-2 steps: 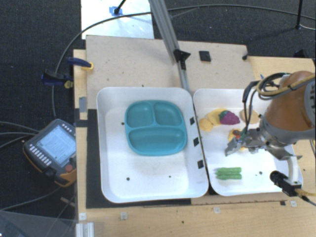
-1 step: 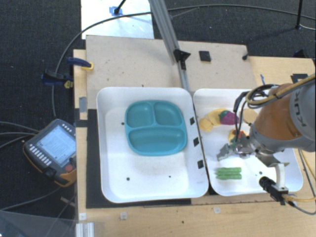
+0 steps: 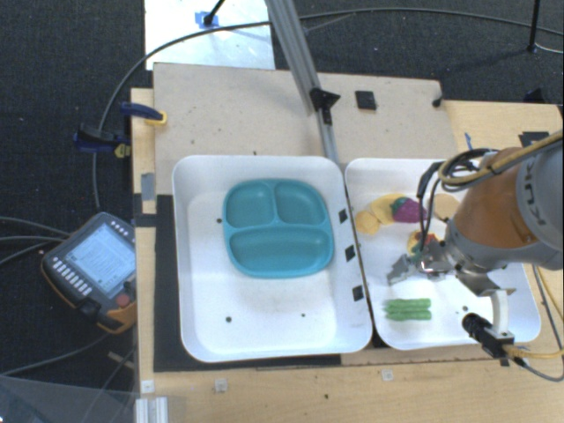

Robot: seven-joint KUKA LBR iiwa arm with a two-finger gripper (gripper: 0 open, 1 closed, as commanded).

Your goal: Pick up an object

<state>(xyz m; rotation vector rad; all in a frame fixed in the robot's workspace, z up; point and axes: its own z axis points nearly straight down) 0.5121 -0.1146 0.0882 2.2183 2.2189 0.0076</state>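
Glossy teal plastic plate, smooth white plastic bins, matt wooden bench

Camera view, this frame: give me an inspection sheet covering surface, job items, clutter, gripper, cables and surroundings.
Surface: bench bearing left bin and right bin, side by side.
Job's things: green object, yellow object and purple object in right bin.
Clutter: teal divided plate in left bin.
Gripper: gripper over right bin, above the green object; nothing seen between its fingers.
Cables: black cables on the floor.
Surroundings: teach pendant left of bench.
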